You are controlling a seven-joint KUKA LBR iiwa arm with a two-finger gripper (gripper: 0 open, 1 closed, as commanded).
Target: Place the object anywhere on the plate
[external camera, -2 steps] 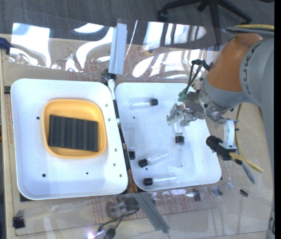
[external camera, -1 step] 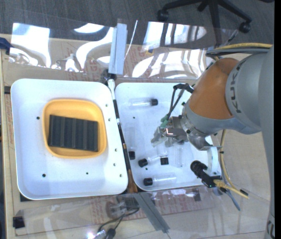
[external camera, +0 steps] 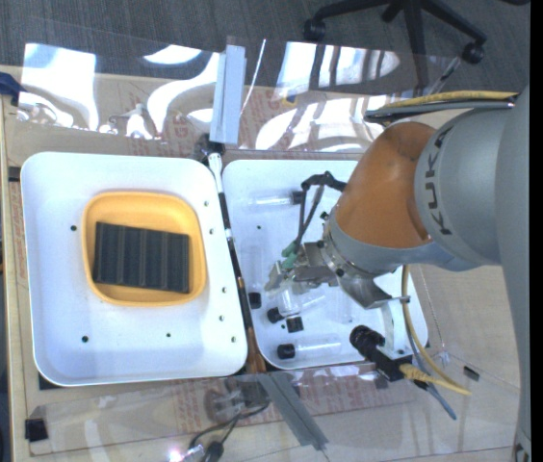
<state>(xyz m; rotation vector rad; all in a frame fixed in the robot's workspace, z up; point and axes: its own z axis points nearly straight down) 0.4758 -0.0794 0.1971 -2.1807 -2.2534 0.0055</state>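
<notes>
While the arm (external camera: 445, 191) hangs over the right bin (external camera: 252, 186), the gripper (external camera: 286, 282) sits low inside it; grip state unreadable, object not identifiable. Yellow plate (external camera: 142, 210) in the left bin (external camera: 50, 258), at 9 o'clock from the gripper.

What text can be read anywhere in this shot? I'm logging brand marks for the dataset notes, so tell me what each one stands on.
"KUKA": dark letters running sideways down the grey arm, just past its orange band; the last letter is partly cut off by the curve.
No readable text shows on the yellow plate, the white bins or the bench.
</notes>
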